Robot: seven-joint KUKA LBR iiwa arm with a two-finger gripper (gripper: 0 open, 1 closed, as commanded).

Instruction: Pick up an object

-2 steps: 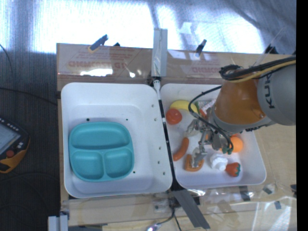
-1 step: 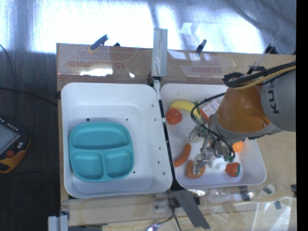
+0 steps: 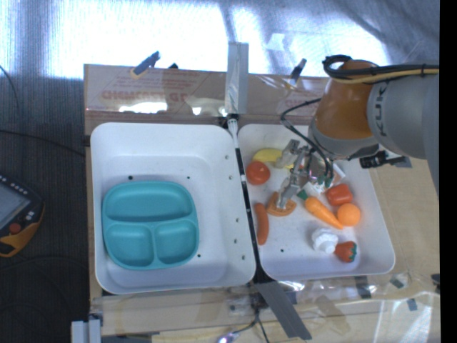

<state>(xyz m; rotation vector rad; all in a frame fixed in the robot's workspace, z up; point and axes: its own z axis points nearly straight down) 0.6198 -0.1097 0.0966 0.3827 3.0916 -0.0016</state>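
Two shallow white plastic bins sit side by side on a bench, seen from above. The grey arm with its orange band (image 3: pixel 346 116) reaches in from the right and lowers its metal two-finger claw (image 3: pixel 291 191) into the right bin (image 3: pixel 371 252). The claw hangs just above a small flat orange slice (image 3: pixel 280 208); whether its fingers are open or closed I cannot tell.

Toy foods crowd around the claw. Up and to its left lie one round red tomato (image 3: pixel 258 172) and one pale yellow lemon-like piece (image 3: pixel 268 156). Down and left, against the bin's wall, lies one long orange-red sausage shape (image 3: pixel 262 223). Just to its right lie one orange carrot (image 3: pixel 322 212), one red pepper-like piece (image 3: pixel 339 194) and one round orange ball (image 3: pixel 348 214). Lower right sit one white lump (image 3: pixel 325 242) and one small red strawberry-like piece (image 3: pixel 345 251).

Far to the claw's left, the left bin (image 3: pixel 143 138) holds one teal plastic tray with three compartments (image 3: pixel 151 224).

Behind both bins stands a brown cardboard sheet (image 3: pixel 157 91) with faint red print, too washed out to read.
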